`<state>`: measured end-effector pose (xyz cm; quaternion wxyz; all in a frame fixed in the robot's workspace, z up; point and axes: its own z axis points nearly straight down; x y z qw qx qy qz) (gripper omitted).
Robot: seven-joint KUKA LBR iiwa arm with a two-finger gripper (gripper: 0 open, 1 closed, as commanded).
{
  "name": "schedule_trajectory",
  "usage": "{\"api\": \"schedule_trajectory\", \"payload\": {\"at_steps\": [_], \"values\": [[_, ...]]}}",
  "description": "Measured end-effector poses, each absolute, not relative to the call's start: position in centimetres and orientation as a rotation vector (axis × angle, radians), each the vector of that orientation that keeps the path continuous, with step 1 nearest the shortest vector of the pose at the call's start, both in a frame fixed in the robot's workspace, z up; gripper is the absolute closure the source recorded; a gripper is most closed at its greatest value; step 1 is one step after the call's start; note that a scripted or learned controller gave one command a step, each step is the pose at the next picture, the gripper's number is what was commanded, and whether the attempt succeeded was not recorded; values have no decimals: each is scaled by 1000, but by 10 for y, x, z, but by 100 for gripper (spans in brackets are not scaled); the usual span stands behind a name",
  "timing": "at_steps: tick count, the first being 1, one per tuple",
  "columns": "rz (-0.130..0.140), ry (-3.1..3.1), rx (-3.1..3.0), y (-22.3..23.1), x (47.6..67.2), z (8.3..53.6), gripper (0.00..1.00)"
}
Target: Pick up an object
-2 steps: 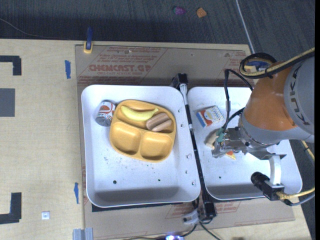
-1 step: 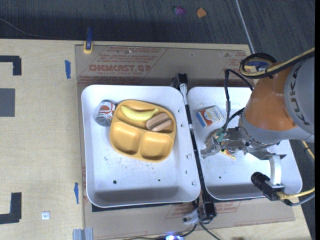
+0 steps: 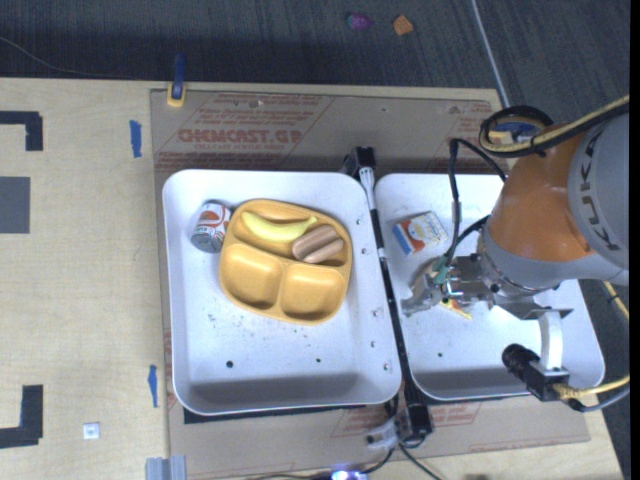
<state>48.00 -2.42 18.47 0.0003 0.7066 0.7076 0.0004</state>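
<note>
Claw: I see it low in the right bin, near the divider between the two bins. From this angle I cannot tell whether it is open or closed; wrist hardware and cabling clutter that spot. A small orange-tipped bit lies beside it, too small to identify, and I cannot confirm anything is being gripped.

Left of the divider: the left bin holds a yellow compartment tray with a banana and a brown sausage-like piece in its top compartment. They sit nested there, so the tray walls would hinder a grasp. A small can lies on its side, touching the tray's upper-left edge.

Right of the divider: a small white carton with orange and blue print lies flat, above the claw and apart from it. My judgement: the carton or the small bit are the likely targets, being nearest. The arm leans over the bin from the right.
</note>
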Motion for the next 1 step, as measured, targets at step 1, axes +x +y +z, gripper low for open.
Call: {"api": "schedule_trajectory", "payload": {"at_steps": [1], "values": [[-1, 2219, 2221, -119, 519, 117, 0]]}}
